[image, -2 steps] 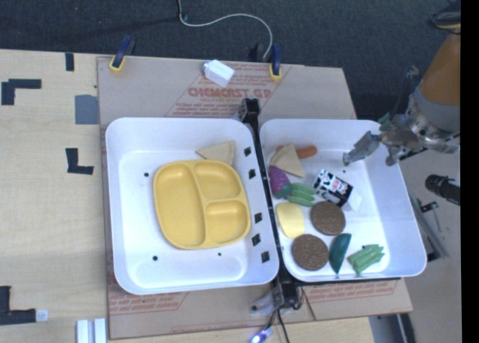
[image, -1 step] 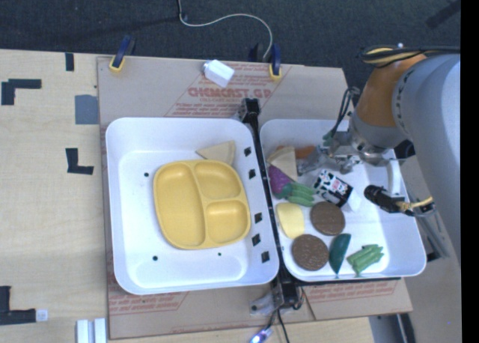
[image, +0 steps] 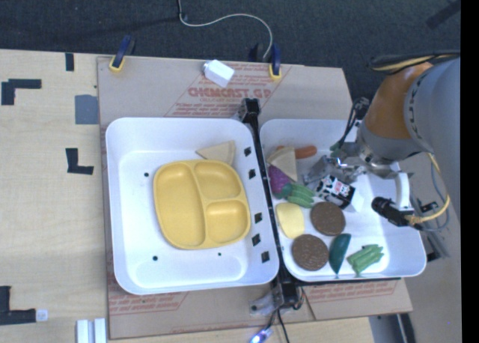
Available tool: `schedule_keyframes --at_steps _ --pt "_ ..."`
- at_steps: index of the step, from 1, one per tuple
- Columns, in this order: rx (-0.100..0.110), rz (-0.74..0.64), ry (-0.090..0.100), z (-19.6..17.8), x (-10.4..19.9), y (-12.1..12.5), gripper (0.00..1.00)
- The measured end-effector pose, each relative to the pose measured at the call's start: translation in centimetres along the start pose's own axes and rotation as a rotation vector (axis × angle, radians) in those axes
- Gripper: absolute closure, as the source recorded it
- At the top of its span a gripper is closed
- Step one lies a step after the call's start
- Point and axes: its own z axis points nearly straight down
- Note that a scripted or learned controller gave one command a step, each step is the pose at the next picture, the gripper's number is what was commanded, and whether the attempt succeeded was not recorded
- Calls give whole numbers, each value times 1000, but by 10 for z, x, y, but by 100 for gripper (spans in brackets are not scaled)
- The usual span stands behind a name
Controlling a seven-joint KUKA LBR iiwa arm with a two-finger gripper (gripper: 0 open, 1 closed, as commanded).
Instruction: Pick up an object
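The right bin point(image: 397, 255) holds several toy foods: a purple piece point(image: 278, 180), a green leafy piece point(image: 301, 195), a yellow piece point(image: 290, 219), two brown round patties point(image: 328, 218) point(image: 309, 252), a teal piece point(image: 339, 251), a green pea pod point(image: 365, 257), a tan wedge point(image: 282, 157) and an orange-red piece point(image: 305, 151). My gripper point(image: 331, 184) hangs low over the middle of this bin, just above the upper patty and beside the green leafy piece. The arm reaches in from the right.
The left bin point(image: 127, 184) holds a yellow divided plate point(image: 200, 203) and a tan wedge point(image: 217, 152) behind it. A black divider point(image: 258, 184) separates the bins. A white box point(image: 218, 73) and a cable lie on the cardboard behind.
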Motion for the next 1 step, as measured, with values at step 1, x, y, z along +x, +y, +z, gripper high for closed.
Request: schedule_keyframes --at_steps 1 --pt "5 -6 -3 1 60 40 0"
